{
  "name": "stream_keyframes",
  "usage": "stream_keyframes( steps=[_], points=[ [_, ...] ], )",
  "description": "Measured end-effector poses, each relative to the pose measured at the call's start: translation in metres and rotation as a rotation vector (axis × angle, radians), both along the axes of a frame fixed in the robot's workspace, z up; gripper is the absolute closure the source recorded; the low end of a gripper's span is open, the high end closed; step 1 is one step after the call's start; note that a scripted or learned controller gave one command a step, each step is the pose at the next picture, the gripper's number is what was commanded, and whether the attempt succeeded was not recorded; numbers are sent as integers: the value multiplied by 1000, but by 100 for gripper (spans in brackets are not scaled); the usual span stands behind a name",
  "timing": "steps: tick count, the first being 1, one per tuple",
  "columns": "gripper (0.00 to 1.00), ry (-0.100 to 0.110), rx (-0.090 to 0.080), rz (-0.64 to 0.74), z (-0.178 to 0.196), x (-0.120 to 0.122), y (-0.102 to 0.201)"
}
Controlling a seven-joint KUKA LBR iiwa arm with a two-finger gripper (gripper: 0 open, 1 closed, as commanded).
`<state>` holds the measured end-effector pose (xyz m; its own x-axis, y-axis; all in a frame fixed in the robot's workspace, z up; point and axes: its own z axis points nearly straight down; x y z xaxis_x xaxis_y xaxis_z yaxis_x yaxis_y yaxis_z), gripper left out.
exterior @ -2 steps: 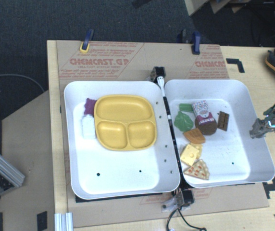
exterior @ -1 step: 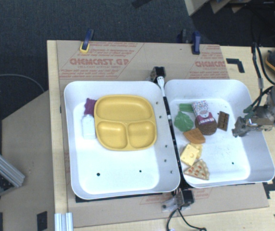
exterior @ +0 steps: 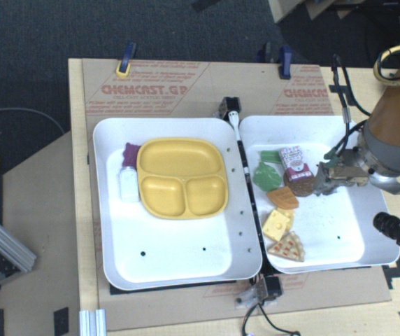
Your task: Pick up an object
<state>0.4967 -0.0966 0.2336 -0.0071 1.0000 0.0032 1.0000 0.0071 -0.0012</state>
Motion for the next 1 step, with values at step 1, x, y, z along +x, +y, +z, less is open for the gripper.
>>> stream_keyframes(
  steps=[1],
  points=[
    [100, 3, 0, -2, -16, -4, 51]
  ],
)
